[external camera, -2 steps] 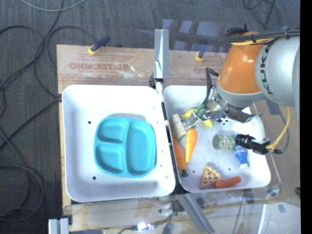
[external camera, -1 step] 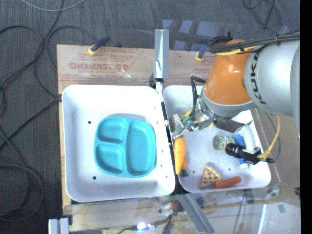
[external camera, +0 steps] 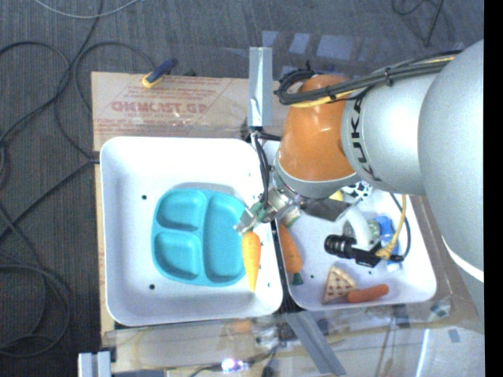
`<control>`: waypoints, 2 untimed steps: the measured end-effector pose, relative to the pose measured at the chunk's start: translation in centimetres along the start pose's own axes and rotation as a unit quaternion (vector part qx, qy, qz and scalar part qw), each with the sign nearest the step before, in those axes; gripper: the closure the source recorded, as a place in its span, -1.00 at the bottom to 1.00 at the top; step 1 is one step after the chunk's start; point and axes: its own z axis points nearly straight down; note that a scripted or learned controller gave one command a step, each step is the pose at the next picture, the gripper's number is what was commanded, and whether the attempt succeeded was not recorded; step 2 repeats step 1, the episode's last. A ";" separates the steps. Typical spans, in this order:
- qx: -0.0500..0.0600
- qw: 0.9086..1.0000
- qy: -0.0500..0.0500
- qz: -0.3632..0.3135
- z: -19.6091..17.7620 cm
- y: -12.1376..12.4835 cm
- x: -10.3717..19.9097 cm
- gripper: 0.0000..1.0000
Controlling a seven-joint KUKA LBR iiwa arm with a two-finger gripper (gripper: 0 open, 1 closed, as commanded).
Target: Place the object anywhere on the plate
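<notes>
camera view looks down on the grey arm (external camera: pixel 409 132), which reaches in from the right, its orange band (external camera: pixel 310 144) above the wall between the two bins. the gripper (external camera: pixel 258 217) sits low over the right side of the left bin (external camera: pixel 126 234), just at the right rim of the blue divided plate (external camera: pixel 189 210). an orange carrot (external camera: pixel 251 259) lies right below it, green top up against the gripper and tip pointing near, its body overlapping the plate's right edge. whether the gripper is open, closed or clamped on the carrot cannot be told from this angle. in the right bin (external camera: pixel 420 277) lie a second carrot (external camera: pixel 291 254) beside the dividing wall, a tan triangular wedge (external camera: pixel 338 285) and a red sausage (external camera: pixel 368 293) near the front.
</notes>
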 end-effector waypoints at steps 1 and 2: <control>0.000 1.000 0.000 0.000 0.0 0.0 0.0 -1.00; 0.000 1.000 0.000 0.000 0.0 0.0 0.0 -1.00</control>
